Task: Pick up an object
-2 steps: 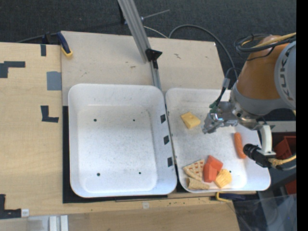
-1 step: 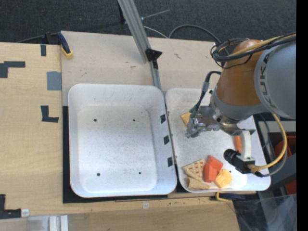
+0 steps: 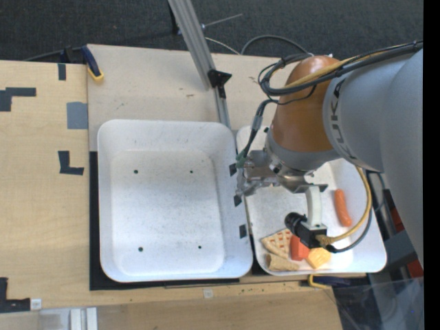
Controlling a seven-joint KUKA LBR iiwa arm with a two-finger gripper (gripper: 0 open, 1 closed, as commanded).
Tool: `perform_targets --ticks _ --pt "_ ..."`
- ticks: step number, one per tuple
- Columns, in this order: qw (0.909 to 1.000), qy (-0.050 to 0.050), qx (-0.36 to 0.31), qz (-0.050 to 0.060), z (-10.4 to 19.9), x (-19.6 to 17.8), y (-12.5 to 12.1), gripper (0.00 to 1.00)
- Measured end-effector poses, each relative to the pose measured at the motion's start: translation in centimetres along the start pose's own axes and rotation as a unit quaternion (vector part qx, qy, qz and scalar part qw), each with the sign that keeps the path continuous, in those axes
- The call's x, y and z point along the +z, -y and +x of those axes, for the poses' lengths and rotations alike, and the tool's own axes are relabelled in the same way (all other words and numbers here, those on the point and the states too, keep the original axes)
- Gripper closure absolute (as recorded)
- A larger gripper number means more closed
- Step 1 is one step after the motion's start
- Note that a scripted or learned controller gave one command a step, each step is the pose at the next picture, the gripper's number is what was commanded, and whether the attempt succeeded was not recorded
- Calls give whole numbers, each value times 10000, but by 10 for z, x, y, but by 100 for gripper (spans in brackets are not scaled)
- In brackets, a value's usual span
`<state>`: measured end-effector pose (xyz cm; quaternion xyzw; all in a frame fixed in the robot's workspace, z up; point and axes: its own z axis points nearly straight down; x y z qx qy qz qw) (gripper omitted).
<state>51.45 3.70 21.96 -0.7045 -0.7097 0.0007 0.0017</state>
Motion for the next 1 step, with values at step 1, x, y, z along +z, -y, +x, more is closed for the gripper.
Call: perform_targets --ticks 1 --pt "10000 1 0 -1 55 7 -3 100"
